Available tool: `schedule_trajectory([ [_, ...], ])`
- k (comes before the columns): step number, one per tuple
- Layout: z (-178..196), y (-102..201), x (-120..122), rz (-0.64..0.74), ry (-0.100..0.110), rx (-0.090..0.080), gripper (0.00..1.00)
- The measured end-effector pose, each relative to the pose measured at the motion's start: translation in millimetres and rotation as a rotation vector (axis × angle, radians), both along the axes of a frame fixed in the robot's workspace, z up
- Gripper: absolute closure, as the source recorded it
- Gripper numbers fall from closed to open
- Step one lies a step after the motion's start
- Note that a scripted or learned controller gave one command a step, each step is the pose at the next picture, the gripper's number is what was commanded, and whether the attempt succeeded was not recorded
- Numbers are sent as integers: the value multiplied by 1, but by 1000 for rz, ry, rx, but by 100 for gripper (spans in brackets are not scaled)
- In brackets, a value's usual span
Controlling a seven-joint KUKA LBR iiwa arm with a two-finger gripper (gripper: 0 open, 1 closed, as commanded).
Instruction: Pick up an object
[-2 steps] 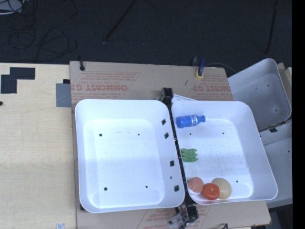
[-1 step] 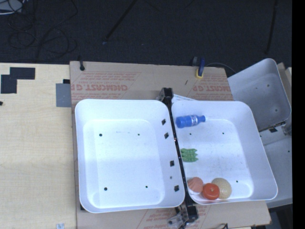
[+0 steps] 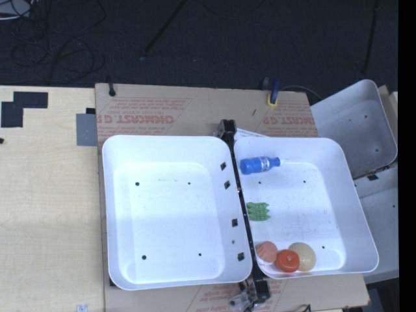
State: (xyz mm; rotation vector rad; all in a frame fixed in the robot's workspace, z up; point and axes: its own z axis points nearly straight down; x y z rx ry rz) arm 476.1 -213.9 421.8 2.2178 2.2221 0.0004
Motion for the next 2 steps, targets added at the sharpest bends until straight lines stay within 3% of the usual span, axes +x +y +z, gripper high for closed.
schedule_trajectory([
  [1, -25, 1, 0, -2, 6, 2, 100],
  [2, -24, 0, 0, -2, 3, 1, 100],
])
